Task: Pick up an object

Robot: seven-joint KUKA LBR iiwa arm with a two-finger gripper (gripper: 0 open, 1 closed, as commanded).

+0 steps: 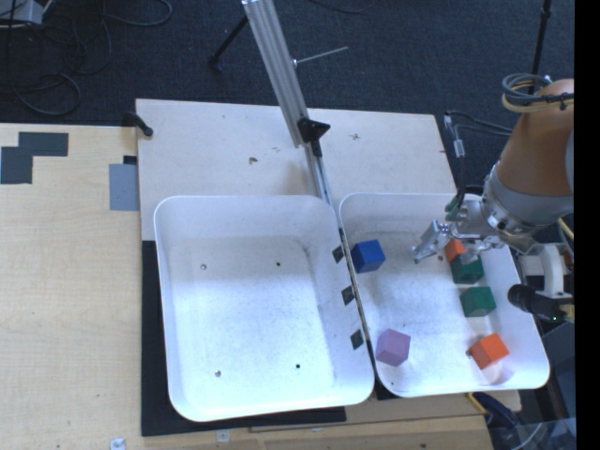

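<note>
1. Over the right bin (525, 378), near its right edge, the claw (450, 242) hangs low from the grey and orange arm (534, 157); an orange piece shows at its tip, but I cannot tell how far open it stands or whether it holds that piece.
2. Just below the claw lie two green blocks, one (466, 271) touching it or nearly so, the other (478, 301) further toward the front.
3. Toward the front right corner sits an orange cube (488, 350).
4. By the left wall rest a blue cube (367, 255) and a purple cube (393, 347).
</note>
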